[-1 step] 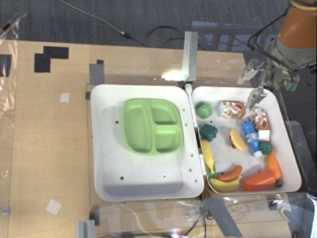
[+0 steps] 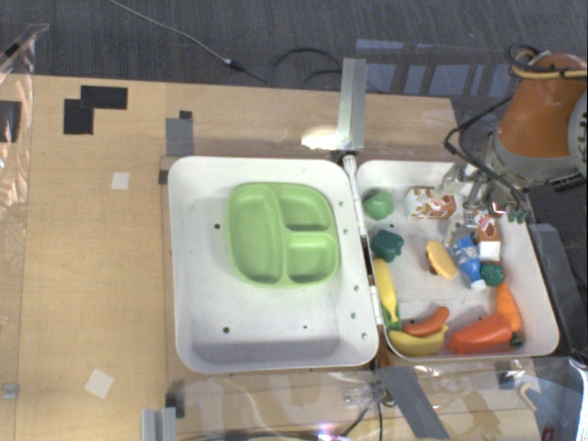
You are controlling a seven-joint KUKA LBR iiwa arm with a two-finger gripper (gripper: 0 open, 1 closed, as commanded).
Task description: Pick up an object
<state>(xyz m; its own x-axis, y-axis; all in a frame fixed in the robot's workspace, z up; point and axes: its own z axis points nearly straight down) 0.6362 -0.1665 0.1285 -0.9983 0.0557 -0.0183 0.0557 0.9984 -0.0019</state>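
Toys crowd the right bin (image 2: 542, 274): a bottle (image 2: 467, 260) mid-bin, carrots (image 2: 487, 333) and bananas (image 2: 415, 341) along its near edge. We hang our jaws over the far right corner, near the bottle, probably choosing a target; open or closed, we cannot tell.

Even, fairly bright overhead light, with a hot white glare spot on the pale wooden bench top (image 2: 92, 246) beside the upright grey metal post (image 2: 353, 104). Soft shadow pools along the near inner wall of the left shallow white bin (image 2: 266, 347). Detail is slightly soft and grainy; the translucent plastic sheeting (image 2: 18, 90) at left shimmers
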